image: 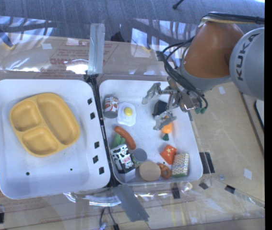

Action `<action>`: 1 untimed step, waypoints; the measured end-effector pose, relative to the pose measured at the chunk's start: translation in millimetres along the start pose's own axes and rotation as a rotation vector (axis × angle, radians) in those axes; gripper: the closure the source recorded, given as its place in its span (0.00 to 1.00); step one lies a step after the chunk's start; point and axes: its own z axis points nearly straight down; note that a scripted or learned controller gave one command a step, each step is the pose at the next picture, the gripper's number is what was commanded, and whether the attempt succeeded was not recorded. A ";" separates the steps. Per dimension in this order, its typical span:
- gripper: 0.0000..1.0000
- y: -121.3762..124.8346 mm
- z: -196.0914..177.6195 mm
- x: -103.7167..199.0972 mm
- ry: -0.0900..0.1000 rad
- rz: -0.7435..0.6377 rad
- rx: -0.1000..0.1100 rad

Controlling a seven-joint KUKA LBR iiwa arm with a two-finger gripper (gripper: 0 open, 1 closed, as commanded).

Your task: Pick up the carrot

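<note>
The carrot is a small orange piece with a green top, lying in the right half of the right bin. My gripper hangs low over that bin just above and left of the carrot. Its two grey fingers stand apart, one finger toward the bin's back and the other against the carrot's upper end. The gripper is open and nothing is held between its fingers. The arm's orange band sits over the bin's back right corner.
The right bin also holds a small can, a fried egg, a sausage, a cow-print carton, a round bun, a pretzel and a waffle block. A yellow divided tray lies in the left bin.
</note>
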 end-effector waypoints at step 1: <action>0.00 -53.6 73.7 10.7 0.009 -0.096 -0.006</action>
